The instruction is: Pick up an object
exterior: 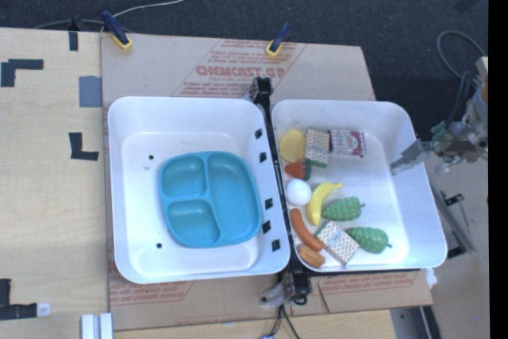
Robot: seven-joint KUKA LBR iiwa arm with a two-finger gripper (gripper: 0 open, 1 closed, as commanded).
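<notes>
**Colours across the two bins**

You have two white bins (pixel 127 250) on a tan cardboard sheet (pixel 317 71) printed with red lettering. The left one holds a light blue divided tray (pixel 210 198). In the right one you see a yellow banana (pixel 319 201), a white egg (pixel 298 192), two bumpy green pieces (pixel 344 209), an orange sausage shape (pixel 302 228), a yellow round piece (pixel 292 144) and small cartons patterned in red, white and tan checks (pixel 339 243). Your tabletop (pixel 48 202) is pale wood with black tape marks. Yellow-and-blue clamps (pixel 117 31) grip the cardboard's far edge.

"CHEMCAST GP" — on cardboard sheet (pixel 230 71).
</notes>
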